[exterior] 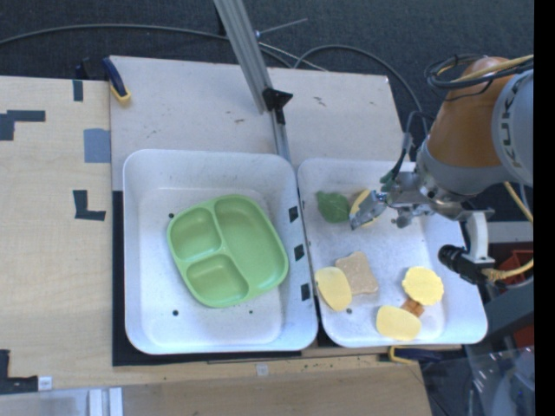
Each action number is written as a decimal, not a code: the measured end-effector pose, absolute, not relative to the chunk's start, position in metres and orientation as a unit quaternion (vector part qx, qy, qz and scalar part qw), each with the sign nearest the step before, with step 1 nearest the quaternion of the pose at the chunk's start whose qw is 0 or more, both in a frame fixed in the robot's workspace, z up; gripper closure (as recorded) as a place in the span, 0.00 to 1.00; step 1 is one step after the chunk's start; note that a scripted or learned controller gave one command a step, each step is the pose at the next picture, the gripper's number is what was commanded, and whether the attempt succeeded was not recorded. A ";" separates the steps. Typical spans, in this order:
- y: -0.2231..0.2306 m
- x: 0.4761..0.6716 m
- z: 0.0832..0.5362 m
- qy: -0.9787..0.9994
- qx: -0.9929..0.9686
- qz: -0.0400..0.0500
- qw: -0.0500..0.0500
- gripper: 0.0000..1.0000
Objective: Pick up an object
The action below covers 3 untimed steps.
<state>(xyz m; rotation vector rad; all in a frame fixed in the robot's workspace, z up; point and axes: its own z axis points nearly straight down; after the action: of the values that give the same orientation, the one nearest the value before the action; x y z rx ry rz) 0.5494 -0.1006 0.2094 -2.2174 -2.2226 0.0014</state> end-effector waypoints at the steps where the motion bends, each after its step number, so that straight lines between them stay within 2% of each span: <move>1: -0.101 0.549 0.209 -0.708 -0.706 0.000 0.001 0.00; 3: -0.093 0.553 0.110 -0.708 -0.707 0.003 0.003 0.00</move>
<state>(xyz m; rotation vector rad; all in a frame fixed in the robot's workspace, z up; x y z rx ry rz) 0.5529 -0.0934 0.1095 -2.2162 -2.2189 0.0082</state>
